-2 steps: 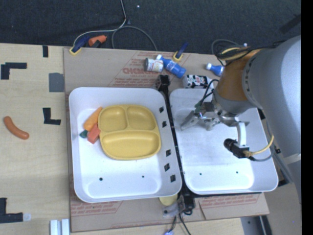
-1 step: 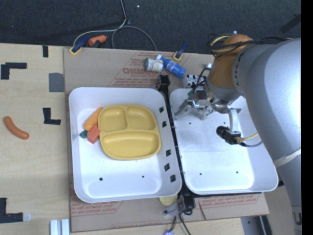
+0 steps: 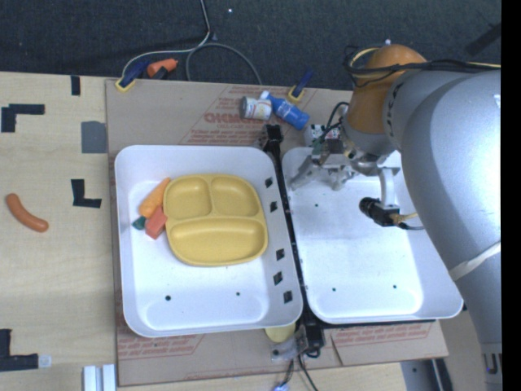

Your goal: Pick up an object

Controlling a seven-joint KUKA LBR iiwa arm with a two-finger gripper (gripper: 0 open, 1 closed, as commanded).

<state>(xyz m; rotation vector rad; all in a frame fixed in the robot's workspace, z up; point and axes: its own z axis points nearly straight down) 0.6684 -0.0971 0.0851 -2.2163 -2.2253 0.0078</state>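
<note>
My gripper point(image 3: 319, 177) hangs over the far left corner of the right bin point(image 3: 366, 292), just below the orange wrist band point(image 3: 383, 72). Its two silver fingers point(image 3: 299, 175) stand apart, open, with only white bin floor between them. In the left bin point(image 3: 195, 308) lies a yellow divided plate point(image 3: 216, 218). An orange toy carrot point(image 3: 152, 206) with green and red bits rests against the plate's left edge. The gripper is well to the right of both, across the wall between the bins.
The grey arm point(image 3: 456, 161) covers the right side of the right bin. A blue and white bottle point(image 3: 273, 108) lies behind the bins. An orange sausage-shaped toy point(image 3: 26, 213) lies on the bench far left. A clamp point(image 3: 146, 70) and cable sit at the back.
</note>
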